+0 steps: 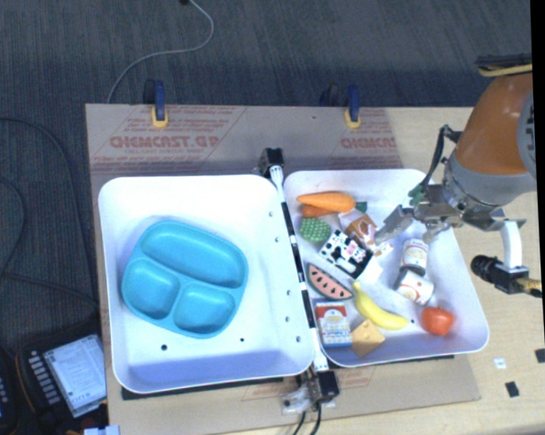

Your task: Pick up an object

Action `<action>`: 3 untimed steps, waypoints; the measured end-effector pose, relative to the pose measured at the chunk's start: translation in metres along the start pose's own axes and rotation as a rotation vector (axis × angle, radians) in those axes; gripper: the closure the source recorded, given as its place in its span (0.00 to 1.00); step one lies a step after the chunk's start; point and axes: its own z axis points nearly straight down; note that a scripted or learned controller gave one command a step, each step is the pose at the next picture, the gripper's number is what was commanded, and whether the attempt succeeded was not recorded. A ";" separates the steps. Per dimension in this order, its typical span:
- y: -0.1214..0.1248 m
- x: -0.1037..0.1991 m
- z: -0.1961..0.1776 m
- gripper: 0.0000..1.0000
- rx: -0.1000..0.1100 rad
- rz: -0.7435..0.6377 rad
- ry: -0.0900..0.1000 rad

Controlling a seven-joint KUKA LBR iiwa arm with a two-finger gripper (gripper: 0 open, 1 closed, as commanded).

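Grey steel of my gripper (415, 213) hangs over the right bin (460, 276), toward its far right corner; whether the claw is spread or pressed together I cannot tell from this slant. Just beside it, nearer the front edge, a small white bottle (414, 271) lies on its side against the right wall. I judge it light, stiff and somewhat slick, best taken across the narrow body rather than the cap. A yellow banana (378, 310) lies just in front of it and a red tomato (437, 320) near the front right corner. An orange carrot (326, 202) rests along the far edge. A blue tray (183, 277) sits in the left bin (134, 353).
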 end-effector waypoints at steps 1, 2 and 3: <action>0.000 0.031 0.082 0.00 -0.019 -0.001 0.001; -0.050 0.055 0.106 0.00 -0.020 0.002 -0.008; -0.050 0.055 0.096 1.00 -0.019 0.003 -0.007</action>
